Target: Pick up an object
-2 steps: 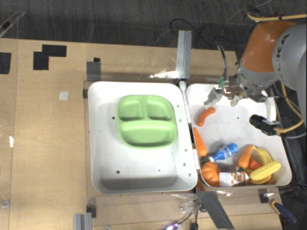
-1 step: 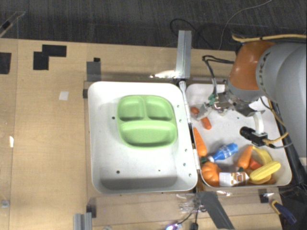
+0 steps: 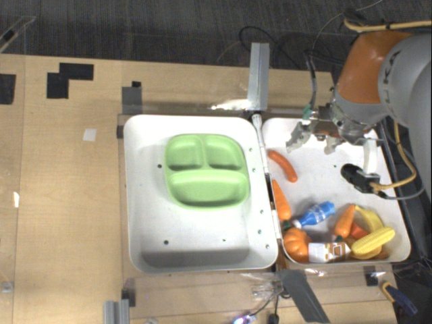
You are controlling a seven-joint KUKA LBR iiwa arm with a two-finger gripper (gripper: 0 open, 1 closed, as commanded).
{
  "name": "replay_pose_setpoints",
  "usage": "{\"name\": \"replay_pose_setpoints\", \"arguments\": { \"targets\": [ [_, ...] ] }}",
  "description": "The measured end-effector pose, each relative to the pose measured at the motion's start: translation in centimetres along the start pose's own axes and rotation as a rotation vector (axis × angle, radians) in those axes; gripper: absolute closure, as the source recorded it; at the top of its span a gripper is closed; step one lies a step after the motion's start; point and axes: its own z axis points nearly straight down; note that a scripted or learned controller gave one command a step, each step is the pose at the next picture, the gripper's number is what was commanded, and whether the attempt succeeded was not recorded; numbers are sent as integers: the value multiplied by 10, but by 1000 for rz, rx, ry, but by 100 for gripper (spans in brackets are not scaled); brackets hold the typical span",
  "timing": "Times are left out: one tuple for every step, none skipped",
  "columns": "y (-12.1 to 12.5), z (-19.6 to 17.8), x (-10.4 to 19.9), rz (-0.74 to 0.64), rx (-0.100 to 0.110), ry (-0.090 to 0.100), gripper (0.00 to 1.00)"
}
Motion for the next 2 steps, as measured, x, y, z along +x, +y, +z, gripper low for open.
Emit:
{"name": "replay_pose_setpoints", "arguments": {
  "targets": [
    [17,1,23,5,2,0,0],
    [22,79,-12,94,-22,-1,0]
  ]
}}
